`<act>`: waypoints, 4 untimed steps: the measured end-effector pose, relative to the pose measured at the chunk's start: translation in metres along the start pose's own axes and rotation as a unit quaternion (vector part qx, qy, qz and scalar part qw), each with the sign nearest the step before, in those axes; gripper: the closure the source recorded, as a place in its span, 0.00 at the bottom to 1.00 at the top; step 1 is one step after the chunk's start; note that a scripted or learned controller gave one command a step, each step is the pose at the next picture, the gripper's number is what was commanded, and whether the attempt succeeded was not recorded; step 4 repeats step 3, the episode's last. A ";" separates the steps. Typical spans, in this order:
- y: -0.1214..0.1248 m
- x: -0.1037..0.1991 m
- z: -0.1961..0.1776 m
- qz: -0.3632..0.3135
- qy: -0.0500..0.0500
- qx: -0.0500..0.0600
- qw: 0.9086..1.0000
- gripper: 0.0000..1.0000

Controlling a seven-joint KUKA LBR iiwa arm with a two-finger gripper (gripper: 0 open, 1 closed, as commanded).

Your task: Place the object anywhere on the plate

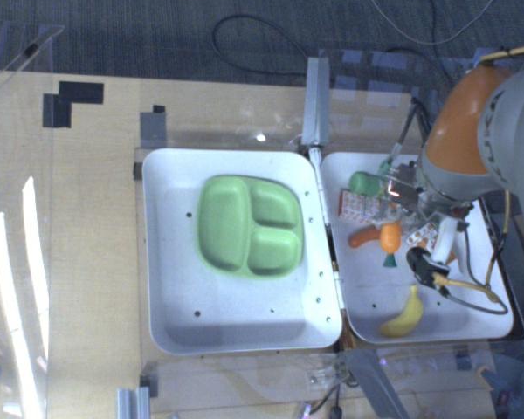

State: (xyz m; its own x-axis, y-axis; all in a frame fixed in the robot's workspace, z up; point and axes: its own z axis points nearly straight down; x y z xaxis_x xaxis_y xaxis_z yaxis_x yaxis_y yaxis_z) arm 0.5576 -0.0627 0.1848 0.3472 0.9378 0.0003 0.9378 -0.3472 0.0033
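A wooden tabletop carries two shallow white bins side by side, seen from above at a slant. The left bin holds a green plate with three compartments, lying flat near the middle with nothing on it. The right bin holds a loose clutter: a yellow banana near the front edge, an orange carrot towards the middle, a green object at the back, and a small red and white packet just beside it. A grey robot arm with an orange band reaches in from the right and hangs over the right bin, its tool low among the objects close to the carrot. Whether the tool's jaws are apart or together cannot be told, and nothing is clearly gripped. Judging from this, the step in hand is picking one object. To do it well, the tool should settle on a single item standing clear of its neighbours, close firmly, lift straight up above the bin walls, then cross the divider between the bins and lower over any plate compartment.
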 end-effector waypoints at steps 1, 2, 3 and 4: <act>0.022 0.057 -0.003 0.003 0.000 0.001 1.000 1.00; -0.005 0.132 0.000 -0.049 0.000 0.001 0.999 1.00; -0.005 0.132 0.000 -0.049 0.000 0.001 0.999 0.00; -0.005 0.132 0.000 -0.049 0.000 0.001 0.999 0.00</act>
